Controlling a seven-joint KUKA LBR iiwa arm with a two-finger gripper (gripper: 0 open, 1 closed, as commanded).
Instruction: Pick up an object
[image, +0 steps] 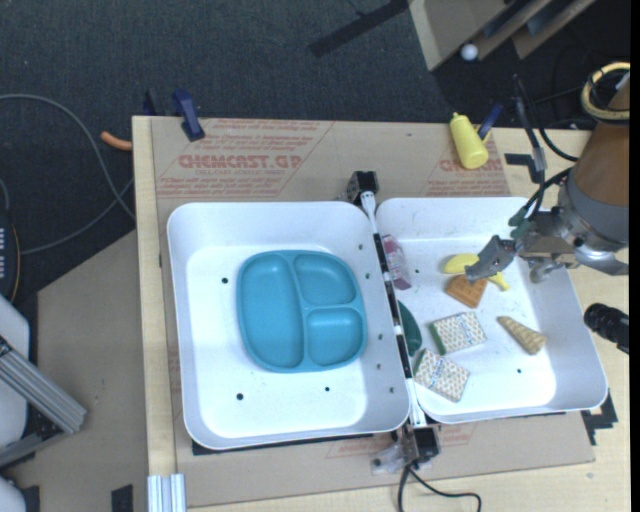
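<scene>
My gripper (489, 263) hangs low over the right bin (575, 375), in its upper middle part. Its tip is right beside a small yellow piece (459, 264) and just above an orange-brown block (466, 291). Whether it touches either one is unclear. Lower in the same bin lie two patterned square packets (459, 331) (441, 374) and a tan wedge (524, 334). A dark green item (411, 334) and a pale pink item (396, 262) rest against the bin's left wall.
The left bin (200, 250) holds a blue divided plate (300, 308). On the bench behind the bins lie a yellow bottle (467, 141) and a blue clamp (186, 113). Cables hang at the upper right near the arm (600, 190).
</scene>
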